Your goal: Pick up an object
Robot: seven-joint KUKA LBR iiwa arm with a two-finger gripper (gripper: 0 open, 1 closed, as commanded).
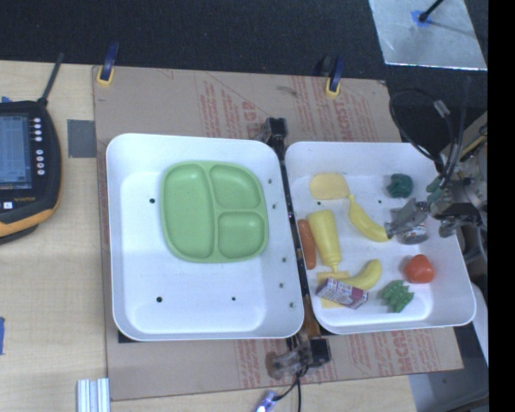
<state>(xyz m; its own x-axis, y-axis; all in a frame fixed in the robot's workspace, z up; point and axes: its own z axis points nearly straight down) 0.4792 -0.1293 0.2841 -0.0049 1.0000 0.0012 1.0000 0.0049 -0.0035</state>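
Note:
The right bin (463, 316) holds several toy foods. These are a yellow slice (329, 185), a banana (365, 220), a yellow bottle (326, 236), an orange sausage (305, 244), a second banana (363, 275), a crumpled packet (342, 293), a green broccoli (397, 295), a red tomato (419, 268) and a dark green vegetable (400, 184). My gripper (408, 224) hangs low over the right part of this bin. It is just right of the first banana and above the tomato. I see nothing held in it.
A green divided plate (214, 210) lies in the left bin (137, 307). A teach pendant (13, 172) rests on the bench at far left. Blue-and-yellow clamps (107, 65) pin the cardboard sheet at the back edge.

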